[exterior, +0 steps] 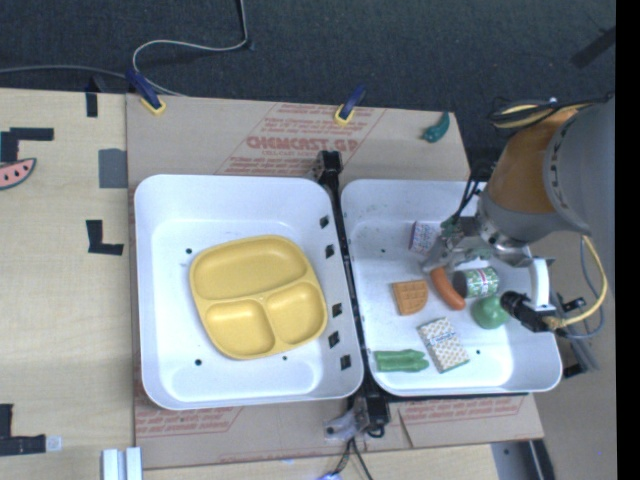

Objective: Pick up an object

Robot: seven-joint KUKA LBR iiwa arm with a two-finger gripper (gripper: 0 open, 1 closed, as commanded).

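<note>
One claw (447, 252) hangs low over the right bin (520, 376), and whether it is released or clenched I cannot tell, since the wrist hides most of it. Just beside its tip, toward the bin's right wall, lies a small green-labelled can (480, 282), touching an orange carrot-like piece (447, 288) whose long axis runs diagonally down and to the right. A green ball-like toy (489, 313) sits just below the can. Left of the carrot is a tan cracker-like square (409, 296); nearer the front edge lie a patterned packet (443, 344) and a green pod-shaped toy (400, 361). A small white packet (424, 235) lies just behind the claw. The left bin (160, 268) holds a yellow divided plate (258, 294). Nearest targets, by my judgement, are carrot and can, just below the claw.
</note>
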